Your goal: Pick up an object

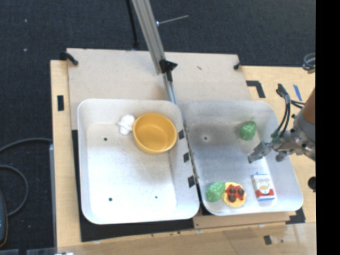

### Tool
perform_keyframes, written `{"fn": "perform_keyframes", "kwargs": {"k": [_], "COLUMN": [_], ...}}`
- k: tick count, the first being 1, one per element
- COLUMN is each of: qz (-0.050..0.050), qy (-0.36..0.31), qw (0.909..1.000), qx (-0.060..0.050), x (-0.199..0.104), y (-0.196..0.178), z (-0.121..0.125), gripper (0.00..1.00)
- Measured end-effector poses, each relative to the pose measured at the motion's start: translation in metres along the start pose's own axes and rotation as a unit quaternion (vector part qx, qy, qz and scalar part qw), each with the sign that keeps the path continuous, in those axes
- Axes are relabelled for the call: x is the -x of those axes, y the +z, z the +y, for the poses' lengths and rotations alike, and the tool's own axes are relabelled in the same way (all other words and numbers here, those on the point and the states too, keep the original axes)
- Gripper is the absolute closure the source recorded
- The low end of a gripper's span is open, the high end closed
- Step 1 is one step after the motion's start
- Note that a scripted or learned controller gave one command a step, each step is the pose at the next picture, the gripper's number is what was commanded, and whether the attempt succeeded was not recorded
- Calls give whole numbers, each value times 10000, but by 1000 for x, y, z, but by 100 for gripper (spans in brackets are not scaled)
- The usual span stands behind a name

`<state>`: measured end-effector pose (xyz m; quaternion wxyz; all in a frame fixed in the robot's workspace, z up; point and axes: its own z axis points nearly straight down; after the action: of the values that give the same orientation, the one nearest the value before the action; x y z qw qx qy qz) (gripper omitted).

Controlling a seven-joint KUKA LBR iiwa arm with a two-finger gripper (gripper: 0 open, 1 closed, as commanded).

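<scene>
My gripper (269, 154) hangs over the right side of the right bin (212, 116), open, with nothing between its fingers. A small red and white carton (263, 188) lies just below it in the view. A green round object (247, 130) sits up and to the left of the gripper. Along the bin's near edge lie another green object (215, 191) and a red and yellow toy food piece (235, 194) side by side.
The left bin (106, 195) holds a yellow bowl (154, 133) with a small white object (126, 124) touching its left side. A metal post (151, 31) rises at a slant behind the seam between the bins.
</scene>
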<state>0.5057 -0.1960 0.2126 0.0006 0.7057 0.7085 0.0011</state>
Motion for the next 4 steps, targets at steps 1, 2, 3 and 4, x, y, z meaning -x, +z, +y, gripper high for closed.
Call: {"fn": "perform_keyframes", "kwargs": {"k": [1,2,3,4], "qz": [1,-10,-18,-42], "qy": [8,23,26,37], "qw": [10000,10000,10000,10000], "qx": [3,-25,8,32], "x": [0,-4,-11,-7], "y": [0,44,96,108], "z": [0,-4,-4,-2], "gripper": [0,0,0,0]}}
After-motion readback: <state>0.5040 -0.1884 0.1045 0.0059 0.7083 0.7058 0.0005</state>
